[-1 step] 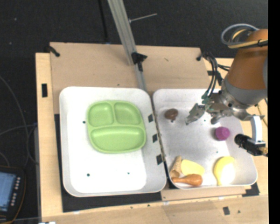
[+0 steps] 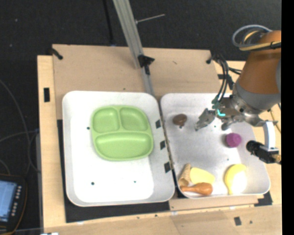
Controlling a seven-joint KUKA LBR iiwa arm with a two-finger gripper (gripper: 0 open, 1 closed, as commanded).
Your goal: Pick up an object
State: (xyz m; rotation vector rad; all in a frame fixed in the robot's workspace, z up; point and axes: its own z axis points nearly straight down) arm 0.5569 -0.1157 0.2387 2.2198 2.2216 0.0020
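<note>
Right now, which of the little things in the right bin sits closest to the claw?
The purple ball, just below the claw. The brown piece sits farther off to the left, and the yellow items lie along the bin's near edge.

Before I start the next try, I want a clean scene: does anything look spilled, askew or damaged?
Nothing stands out. The green three-compartment plate lies flat in the left white bin. In the right white bin, the brown piece, purple ball and yellow and orange toy foods all lie inside the rim.

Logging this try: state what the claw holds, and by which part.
Nothing. The claw hangs above the right bin, with no object between its fingers; the brown piece lies apart.
</note>
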